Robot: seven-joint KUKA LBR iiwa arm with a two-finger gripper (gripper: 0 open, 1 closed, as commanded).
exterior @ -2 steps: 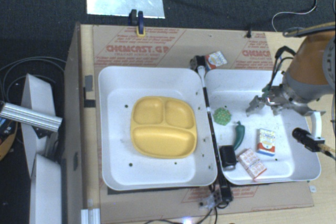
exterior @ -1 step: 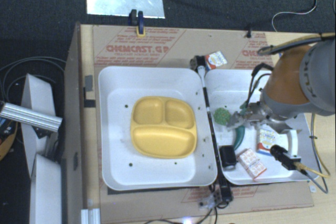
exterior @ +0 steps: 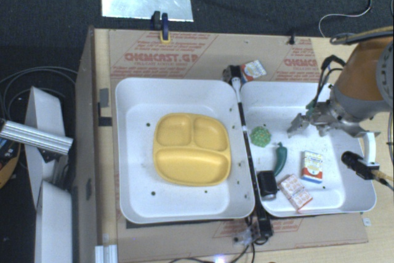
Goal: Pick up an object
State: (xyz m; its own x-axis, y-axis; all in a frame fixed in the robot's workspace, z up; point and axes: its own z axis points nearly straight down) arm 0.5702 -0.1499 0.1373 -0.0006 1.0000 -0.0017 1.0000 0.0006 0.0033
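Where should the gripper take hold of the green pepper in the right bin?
Probably at mid-body, from straight above, fingers closing across its narrow width. The pepper lies flat on the right bin's floor, long and thin, running roughly top to bottom in the view. A black block sits near its lower end, so the middle leaves more room.

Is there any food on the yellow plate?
Empty. The yellow plate in the left bin shows three bare compartments with nothing lying in them.
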